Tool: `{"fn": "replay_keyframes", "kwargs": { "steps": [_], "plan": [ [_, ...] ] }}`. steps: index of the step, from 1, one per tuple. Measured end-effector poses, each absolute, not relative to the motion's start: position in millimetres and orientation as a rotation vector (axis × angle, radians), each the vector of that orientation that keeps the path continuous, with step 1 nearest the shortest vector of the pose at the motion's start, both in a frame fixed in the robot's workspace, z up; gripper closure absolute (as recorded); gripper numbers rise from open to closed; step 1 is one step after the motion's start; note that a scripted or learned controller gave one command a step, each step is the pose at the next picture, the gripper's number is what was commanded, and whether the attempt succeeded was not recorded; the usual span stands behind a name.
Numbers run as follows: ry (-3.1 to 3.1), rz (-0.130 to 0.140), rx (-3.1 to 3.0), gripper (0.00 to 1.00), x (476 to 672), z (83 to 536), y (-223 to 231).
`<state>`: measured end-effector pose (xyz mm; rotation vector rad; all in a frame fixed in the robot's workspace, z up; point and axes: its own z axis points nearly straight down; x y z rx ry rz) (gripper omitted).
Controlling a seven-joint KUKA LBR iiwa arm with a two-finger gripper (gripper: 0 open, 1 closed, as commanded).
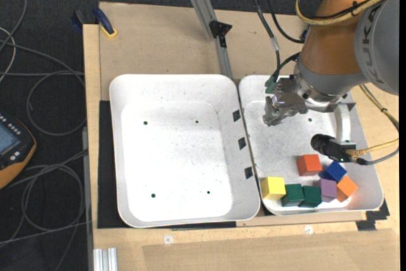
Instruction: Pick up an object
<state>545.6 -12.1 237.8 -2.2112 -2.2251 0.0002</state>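
In the right bin (365, 136), near its front edge, I see the blocks (311, 184) bunched and touching: red, blue, purple, orange, yellow, two green. The gripper (277, 112) hangs well behind them; I cannot tell its opening. Risk: fingers jam between neighbours

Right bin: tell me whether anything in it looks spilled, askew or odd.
Nothing looks spilled or damaged. The small coloured blocks, from the yellow cube to the orange cube, crowd the near edge of the shallow white right bin, several tilted, while the end effector sits at the far end.
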Motion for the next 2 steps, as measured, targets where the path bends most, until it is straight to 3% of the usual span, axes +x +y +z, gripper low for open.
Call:
{"fn": "replay_keyframes", "kwargs": {
  "steps": [2],
  "plan": [
    [-2.225,0.003,-2.211,1.00,514.9,236.1,95.2]
  ]
}}
